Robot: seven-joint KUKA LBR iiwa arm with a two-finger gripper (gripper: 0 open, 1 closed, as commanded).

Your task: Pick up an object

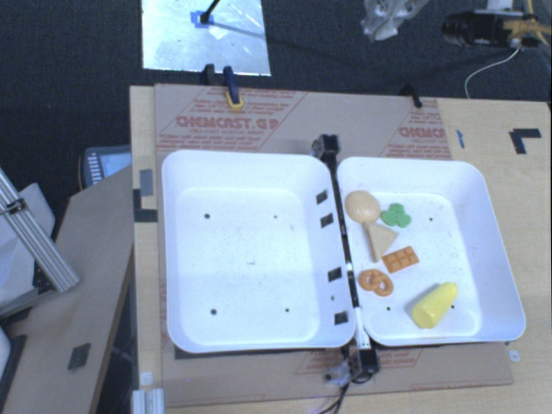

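Observation:
The right bin [496, 231] holds several small items in its left half. There is a tan ice-cream cone [369, 218], a green clover-shaped piece [397, 216], an orange waffle square [400, 259], a brown pretzel [375, 281] and a yellow bottle-like piece [435, 305] lying near the front. My gripper [390, 11] hangs blurred at the top of the view. It is well beyond the back of the right bin, over the dark floor and far from all the items.
The left bin [172, 231] adjoins the right one along a black clipped seam [341, 240]. Both rest on a brown board [285, 119]. A shiny metal sheet [205, 24] and a blue-yellow clamp [231, 89] lie behind. An aluminium rail [34, 240] stands at the left.

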